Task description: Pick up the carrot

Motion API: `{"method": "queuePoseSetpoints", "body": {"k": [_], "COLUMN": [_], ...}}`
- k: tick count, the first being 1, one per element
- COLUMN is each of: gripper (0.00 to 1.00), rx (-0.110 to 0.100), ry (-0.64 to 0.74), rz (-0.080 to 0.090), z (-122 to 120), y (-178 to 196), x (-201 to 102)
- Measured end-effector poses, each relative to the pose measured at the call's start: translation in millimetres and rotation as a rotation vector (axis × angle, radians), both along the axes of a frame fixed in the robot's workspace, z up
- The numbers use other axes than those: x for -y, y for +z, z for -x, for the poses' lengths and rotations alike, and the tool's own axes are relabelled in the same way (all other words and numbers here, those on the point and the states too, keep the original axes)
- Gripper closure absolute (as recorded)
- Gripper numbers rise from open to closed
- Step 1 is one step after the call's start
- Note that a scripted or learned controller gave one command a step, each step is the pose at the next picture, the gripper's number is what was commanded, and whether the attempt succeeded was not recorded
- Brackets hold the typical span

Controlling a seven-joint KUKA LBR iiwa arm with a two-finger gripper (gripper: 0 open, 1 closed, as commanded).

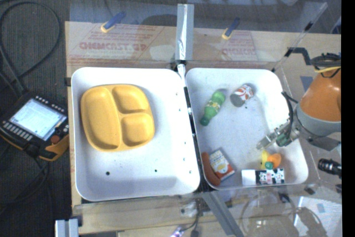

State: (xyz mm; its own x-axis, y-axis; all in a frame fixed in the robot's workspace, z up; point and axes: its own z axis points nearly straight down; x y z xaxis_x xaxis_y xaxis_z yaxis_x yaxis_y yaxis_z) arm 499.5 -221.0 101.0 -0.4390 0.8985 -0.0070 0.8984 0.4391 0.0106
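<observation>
Hovering at four o'clock in the right bin (249,76), metal gripper (270,141) just above the small orange carrot (272,161) — finger spread impossible to tell, smooth green bottle (212,107) at eleven, glossy yellow divided plate (117,116) in left bin (100,177).

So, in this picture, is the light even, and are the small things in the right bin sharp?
Camera view: the left bin shows a soft grey shadow along its near wall; the yellow plate carries faint glare; the carrot and gripper look slightly blurred.
</observation>
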Motion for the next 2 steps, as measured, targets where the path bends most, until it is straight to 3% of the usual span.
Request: {"method": "queuePoseSetpoints", "body": {"k": [1,2], "gripper": [1.00,0.00], "rx": [0.004,-0.005], "ry": [-0.490,-0.478], "rz": [-0.008,-0.023], "z": [8.7,6.8], "y": [-8.8,-9.9], "x": [0.1,-10.2]}}
